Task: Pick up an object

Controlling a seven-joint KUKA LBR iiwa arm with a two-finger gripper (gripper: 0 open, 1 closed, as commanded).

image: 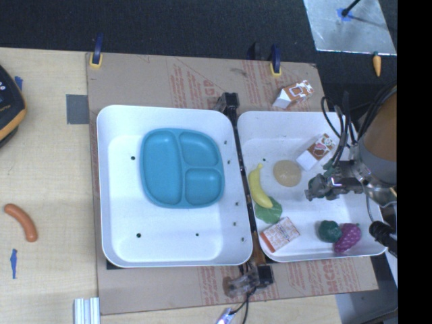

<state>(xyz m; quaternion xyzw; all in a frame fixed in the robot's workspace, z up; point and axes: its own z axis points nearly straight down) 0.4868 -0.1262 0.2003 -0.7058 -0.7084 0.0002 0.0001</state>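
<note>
Gripper (318,189): over the right bin (251,181); whether spread or pinched cannot be told, nothing seen held. Round tan disc (287,173), smooth: just beside its tip, leftward. Small carton (316,152), boxy: just above. Knobbly purple grapes (346,237) and dark green lump (329,231): below. Risk: crowded, rounded items may slip or be nudged aside.

Red lettering repeats along the cardboard sheet (202,79) under the bins, too blurred to read.

Arm (381,140) cut by right edge; tool (318,189) fingers unclear.
</note>
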